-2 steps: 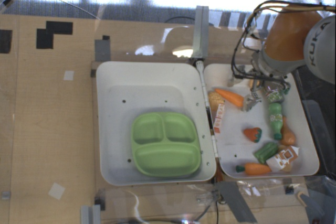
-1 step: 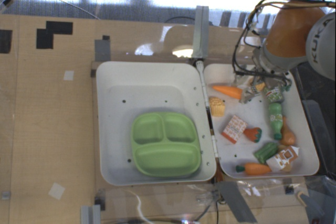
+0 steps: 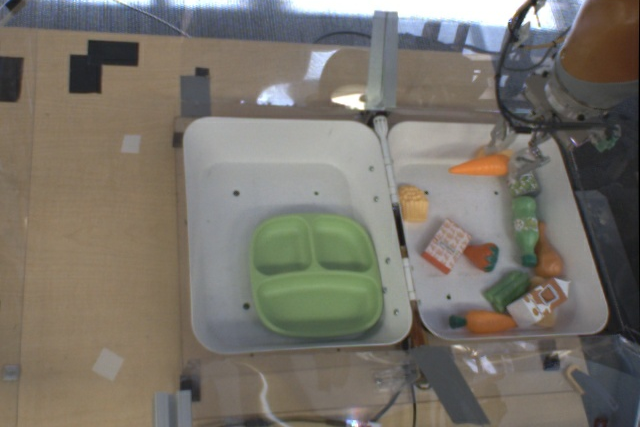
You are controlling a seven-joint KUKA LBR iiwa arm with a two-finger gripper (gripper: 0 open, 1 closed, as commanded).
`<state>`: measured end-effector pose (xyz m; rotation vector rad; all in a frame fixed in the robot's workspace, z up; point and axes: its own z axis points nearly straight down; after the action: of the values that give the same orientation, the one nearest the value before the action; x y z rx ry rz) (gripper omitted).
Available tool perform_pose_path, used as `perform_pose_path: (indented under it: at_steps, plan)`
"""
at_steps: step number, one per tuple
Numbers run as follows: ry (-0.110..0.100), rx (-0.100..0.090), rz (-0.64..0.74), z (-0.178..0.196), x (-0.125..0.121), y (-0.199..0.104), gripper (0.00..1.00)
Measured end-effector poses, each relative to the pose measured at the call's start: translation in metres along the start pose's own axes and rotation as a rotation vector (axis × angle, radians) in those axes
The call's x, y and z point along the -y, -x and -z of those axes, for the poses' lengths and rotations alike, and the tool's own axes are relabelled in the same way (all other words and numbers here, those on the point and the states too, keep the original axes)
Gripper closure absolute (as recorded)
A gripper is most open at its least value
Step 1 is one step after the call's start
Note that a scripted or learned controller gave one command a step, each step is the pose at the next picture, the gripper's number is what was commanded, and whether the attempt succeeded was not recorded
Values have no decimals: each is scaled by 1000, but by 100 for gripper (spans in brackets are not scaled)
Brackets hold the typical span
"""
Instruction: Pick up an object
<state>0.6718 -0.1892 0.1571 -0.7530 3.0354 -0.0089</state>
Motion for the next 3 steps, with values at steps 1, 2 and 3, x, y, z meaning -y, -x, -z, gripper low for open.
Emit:
perform_pose_path:
  at_steps: [1,2,3]
  plan:
    - [3,-1,1,-1,-2,1,0]
    - [3,0,101,-68,-56,17,0]
    - [-4,12,99,-53,-55,20,100]
